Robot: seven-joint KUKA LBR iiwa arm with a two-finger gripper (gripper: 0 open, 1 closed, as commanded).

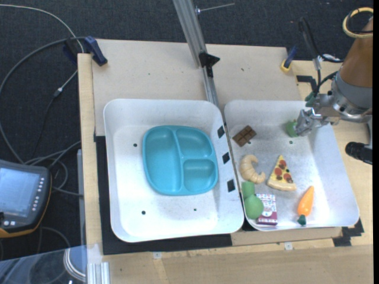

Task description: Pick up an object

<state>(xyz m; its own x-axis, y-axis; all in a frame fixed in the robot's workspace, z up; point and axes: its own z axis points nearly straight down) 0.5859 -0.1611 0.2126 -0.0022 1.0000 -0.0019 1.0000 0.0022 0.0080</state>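
My gripper [304, 124] hangs over the far right part of the right bin [331, 158]. A small green object [291, 127] lies right against its left side; whether it is gripped is unclear. Below and to the left lie a brown chocolate piece [244, 136], a croissant [251, 168] and a pizza slice [282, 174]. An orange carrot [305, 202], a green pear-like fruit [253, 203] and a small red carton [267, 210] sit along the bin's near edge.
The left bin [121, 176] holds a blue divided plate [179, 160]. A slanted metal pole [192, 28] comes down to the gap between the bins. A blue clamp [95, 51] grips the bench's far left corner.
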